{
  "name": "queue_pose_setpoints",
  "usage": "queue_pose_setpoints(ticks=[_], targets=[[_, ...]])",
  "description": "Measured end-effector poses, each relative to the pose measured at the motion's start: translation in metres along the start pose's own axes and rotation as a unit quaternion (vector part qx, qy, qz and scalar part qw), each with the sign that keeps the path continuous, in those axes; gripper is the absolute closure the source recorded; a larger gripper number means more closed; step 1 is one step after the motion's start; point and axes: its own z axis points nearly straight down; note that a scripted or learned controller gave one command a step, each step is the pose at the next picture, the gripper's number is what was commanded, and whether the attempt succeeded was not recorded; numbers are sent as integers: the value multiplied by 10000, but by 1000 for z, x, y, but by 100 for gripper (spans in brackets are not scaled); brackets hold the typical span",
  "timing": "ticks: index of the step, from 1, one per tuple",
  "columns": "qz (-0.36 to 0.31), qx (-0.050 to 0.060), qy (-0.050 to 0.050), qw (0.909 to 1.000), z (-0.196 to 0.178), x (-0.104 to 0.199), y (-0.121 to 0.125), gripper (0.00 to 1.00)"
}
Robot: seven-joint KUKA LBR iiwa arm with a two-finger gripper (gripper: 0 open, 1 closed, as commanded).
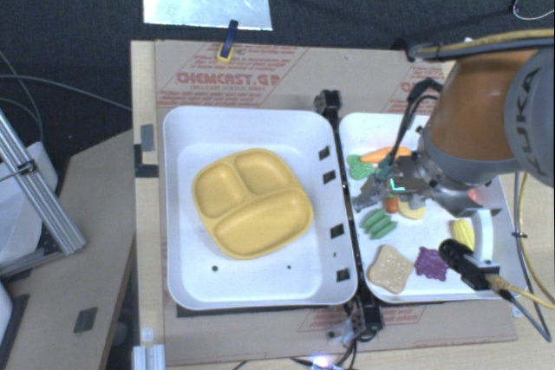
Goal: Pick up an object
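Note:
The right bin [364,130] holds several toy foods. An orange carrot [380,156] lies near its back, with a small green piece [355,165] beside it. Further forward are a green pea pod [378,225], a tan bread slice [390,269], purple grapes [431,262] and a yellow piece [463,231]. My gripper [375,191] hangs low over the bin's left middle, just above the pea pod and in front of the carrot. A small red-orange item [392,205] sits right under the wrist. Part of the bin is hidden by the arm.
The left bin [182,143] holds a yellow divided plate [251,202]. A black divider [342,204] with clips runs between the two bins. The grey and orange arm [486,117] covers the right bin's back right. A blue-yellow tool [228,43] lies on the cardboard behind the bins.

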Motion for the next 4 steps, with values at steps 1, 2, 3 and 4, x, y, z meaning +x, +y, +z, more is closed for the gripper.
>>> queue_pose_setpoints(ticks=[1,2,3,4], targets=[[26,22,-4,10000,45,-23,-1,0],[-6,-13,0,10000,12,-13,0,0],[35,33,-7,10000,72,-46,-2,0],[20,8,-2,10000,69,-54,-1,0]])
